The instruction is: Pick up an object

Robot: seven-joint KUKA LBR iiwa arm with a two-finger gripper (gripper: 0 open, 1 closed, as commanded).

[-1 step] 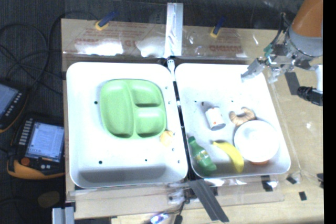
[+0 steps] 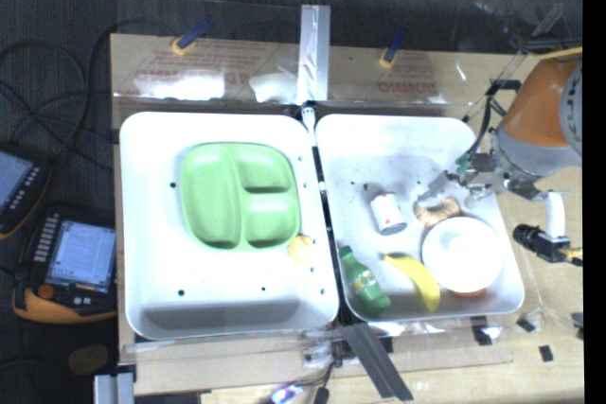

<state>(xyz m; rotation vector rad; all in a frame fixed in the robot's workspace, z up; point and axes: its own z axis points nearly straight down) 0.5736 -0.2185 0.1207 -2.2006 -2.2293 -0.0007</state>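
In the right bin (image 2: pixel 407 139) lie a small white cup (image 2: pixel 387 212), a tan ring-shaped pastry (image 2: pixel 441 211), a white bowl (image 2: pixel 462 255), a yellow banana (image 2: pixel 418 278) and a green bottle (image 2: pixel 363 283). My gripper (image 2: pixel 438 193) reaches in from the right. Its tip hangs just above the pastry's upper edge, right of the cup. Nothing is visibly held. In the left bin (image 2: pixel 151 298) a green divided plate (image 2: pixel 240 194) lies flat, with a small yellow object (image 2: pixel 300 247) by its lower right corner.
The arm's grey wrist and orange band (image 2: pixel 537 107) hang over the right bin's far right rim. A metal divider (image 2: pixel 313 52) stands behind the seam between the bins. Tablets and cables lie on the floor at the left.
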